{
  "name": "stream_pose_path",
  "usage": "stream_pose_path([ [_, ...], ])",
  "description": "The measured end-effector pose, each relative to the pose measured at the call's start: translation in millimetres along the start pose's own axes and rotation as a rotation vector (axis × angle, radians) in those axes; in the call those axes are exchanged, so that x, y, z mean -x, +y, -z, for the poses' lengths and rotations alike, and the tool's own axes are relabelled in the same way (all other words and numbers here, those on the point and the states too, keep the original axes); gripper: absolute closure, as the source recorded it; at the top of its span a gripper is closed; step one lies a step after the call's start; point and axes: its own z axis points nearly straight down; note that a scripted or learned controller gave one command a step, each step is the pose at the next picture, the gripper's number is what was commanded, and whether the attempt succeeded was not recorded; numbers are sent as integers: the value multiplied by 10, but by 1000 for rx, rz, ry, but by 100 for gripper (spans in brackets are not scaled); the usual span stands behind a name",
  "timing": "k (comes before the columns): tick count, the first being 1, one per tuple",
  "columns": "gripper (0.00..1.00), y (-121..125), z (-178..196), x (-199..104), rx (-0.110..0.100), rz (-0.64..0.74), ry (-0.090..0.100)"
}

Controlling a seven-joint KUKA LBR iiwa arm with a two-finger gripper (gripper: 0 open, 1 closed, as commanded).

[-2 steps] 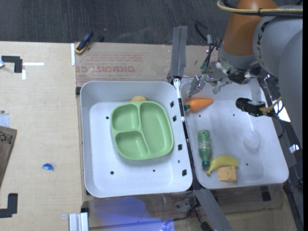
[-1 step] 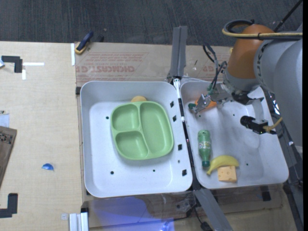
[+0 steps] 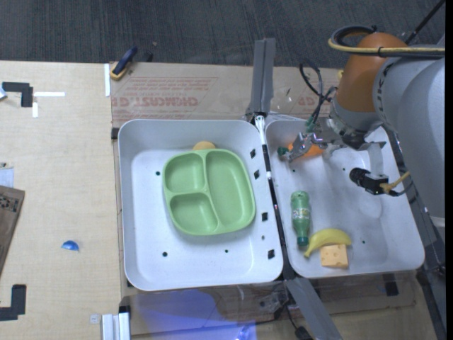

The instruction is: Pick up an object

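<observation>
My gripper (image 3: 303, 146) is down in the far left corner of the right bin (image 3: 396, 257). It sits right over a small orange object (image 3: 309, 153) with a green end that lies on the bin floor. Whether the orange object is gripped is hidden by the metal parts. A green bottle (image 3: 301, 217) lies lengthwise near the bin's left wall. At the front, a yellow banana (image 3: 327, 239) rests against an orange wedge-shaped block (image 3: 335, 256).
The left bin (image 3: 141, 261) holds a green divided plate (image 3: 209, 191), with a small yellow-orange item (image 3: 204, 146) just behind it. The grey arm with its orange band (image 3: 368, 73) and black cable fitting (image 3: 368, 180) overhangs the right bin's far right side.
</observation>
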Motion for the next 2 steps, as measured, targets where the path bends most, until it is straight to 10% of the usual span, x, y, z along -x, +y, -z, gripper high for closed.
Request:
stream_pose_path([
  [1,100,-29,39,0,-17,1,3],
  [2,0,-24,44,0,-15,2,3],
])
